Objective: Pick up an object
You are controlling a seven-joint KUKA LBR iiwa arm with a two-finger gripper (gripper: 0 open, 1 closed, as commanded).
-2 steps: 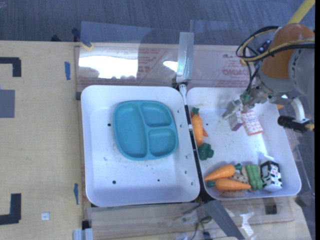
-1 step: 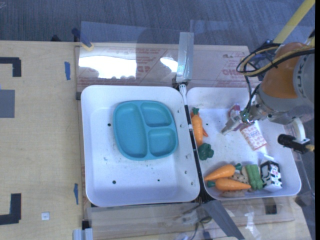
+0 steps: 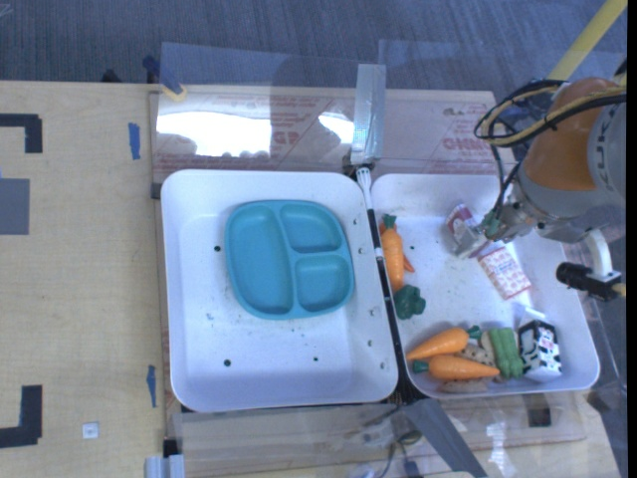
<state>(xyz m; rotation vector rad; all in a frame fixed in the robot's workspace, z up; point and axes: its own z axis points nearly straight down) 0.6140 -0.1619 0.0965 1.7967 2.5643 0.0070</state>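
**Arm low over the right bin's far end, beside a small packet**

Blue-grey carpet lies behind a pale wooden bench [image 3: 70,297] that bears two shallow white bins side by side.

In the right bin [image 3: 438,207], toward its far right, a small crumpled red-and-white packet [image 3: 461,229] lies on the floor of the bin. The gripper [image 3: 495,225] sits just to the right of it, touching or nearly touching its edge; whether the fingers are spread or closed cannot be told, and nothing is plainly seen between them. Just on the near side of the gripper lies a flat white sachet with red print [image 3: 505,271].

Along the left wall of this bin a carrot [image 3: 393,254] lies lengthwise, with a dark green leafy piece [image 3: 408,302] at its near end. At the near edge, two more carrots [image 3: 450,355] lie side by side, a green vegetable [image 3: 504,351] just right of them, and a black-and-white cow-patterned item [image 3: 540,348] in the near right corner.

The left bin [image 3: 189,297] holds a teal divided plate [image 3: 290,258] with three compartments, set near its middle.

The grey arm with its orange band [image 3: 567,157] comes in from the right, black and yellow cables looped above it. A clear plastic sheet [image 3: 259,127] stands behind the bins.
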